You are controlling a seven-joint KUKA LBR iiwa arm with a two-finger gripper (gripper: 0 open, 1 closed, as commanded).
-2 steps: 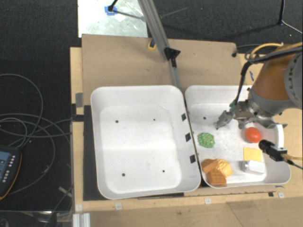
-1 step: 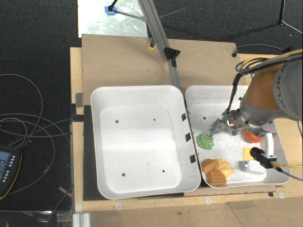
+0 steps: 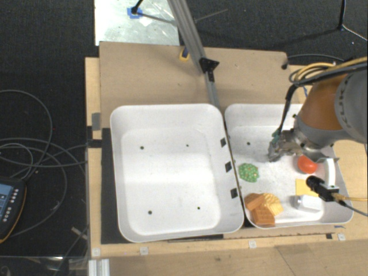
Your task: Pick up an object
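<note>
Nearest the camera, against the front wall of the right bin (image 3: 253, 117), lies an orange-brown block (image 3: 264, 207), its lower part darker than its yellow top. Just to its right, along the same front wall, sits a small grey and white object (image 3: 301, 202), and touching that on its far side is a flat yellow piece (image 3: 304, 187). A black fitting (image 3: 319, 187) on the arm overhangs the yellow piece's right edge. Farther back from the orange-brown block, near the bin's left wall, rests a green speckled disc (image 3: 249, 172). To the right of the disc and well apart from it, a red-orange ball (image 3: 307, 164) lies close under the arm's wrist. Beyond the disc and between it and the ball, the gripper (image 3: 277, 152) hangs low over bare bin floor; I cannot tell whether its pincer is spread or closed, and nothing shows between the tips. The left bin (image 3: 123, 119) lies beside the right bin, their walls touching.
</note>
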